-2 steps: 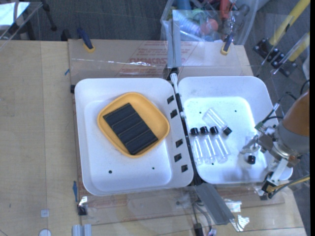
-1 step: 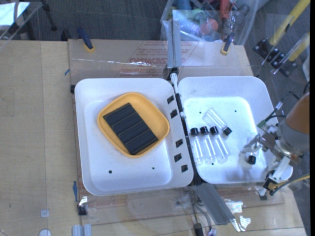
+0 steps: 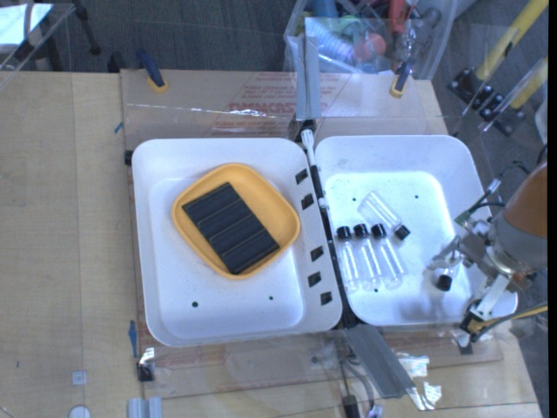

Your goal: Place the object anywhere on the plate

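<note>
A: Status?
B: Black pad [image 3: 231,227] already lies on the plate [image 3: 193,200], left bin [image 3: 157,312].
A: Gripper [image 3: 446,277]?
B: Over the right bin [image 3: 452,159], by the vials [image 3: 370,251]. Grip state: cannot tell.

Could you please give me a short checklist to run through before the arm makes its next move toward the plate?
1. Yellow plate sits flat in the left bin: ok.
2. Free room on the plate: not ok, a black ridged block covers most of it.
3. Clear vials with black caps lie in the right bin, reachable from above: ok.
4. Gripper is over the right bin's right side, apart from the vials: ok.
5. Something held between its fingers: cannot tell.
6. Path over the divider between bins is clear: ok.
</note>
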Robot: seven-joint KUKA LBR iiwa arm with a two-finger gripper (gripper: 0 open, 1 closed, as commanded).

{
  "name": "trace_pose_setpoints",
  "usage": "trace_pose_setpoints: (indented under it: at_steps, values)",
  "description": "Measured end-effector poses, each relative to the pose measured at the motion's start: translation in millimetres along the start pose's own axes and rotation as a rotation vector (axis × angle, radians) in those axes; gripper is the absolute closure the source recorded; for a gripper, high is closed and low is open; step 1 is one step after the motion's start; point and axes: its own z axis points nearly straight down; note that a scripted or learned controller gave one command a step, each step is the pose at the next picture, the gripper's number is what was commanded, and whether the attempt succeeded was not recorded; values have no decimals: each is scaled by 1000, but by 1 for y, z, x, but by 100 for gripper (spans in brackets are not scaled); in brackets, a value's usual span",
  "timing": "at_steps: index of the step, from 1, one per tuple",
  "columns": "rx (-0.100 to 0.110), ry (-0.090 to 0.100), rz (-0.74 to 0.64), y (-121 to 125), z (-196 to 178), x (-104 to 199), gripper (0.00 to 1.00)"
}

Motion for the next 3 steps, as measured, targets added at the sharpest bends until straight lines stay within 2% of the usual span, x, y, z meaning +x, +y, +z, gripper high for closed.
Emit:
trace_pose_setpoints:
  at_steps: [1,2,3]
  values:
    - [0,1,30,1,-1,0,0]
    - [1,11,158,7,-1,0,0]
    - [7,9,174,8,-6,-2,0]
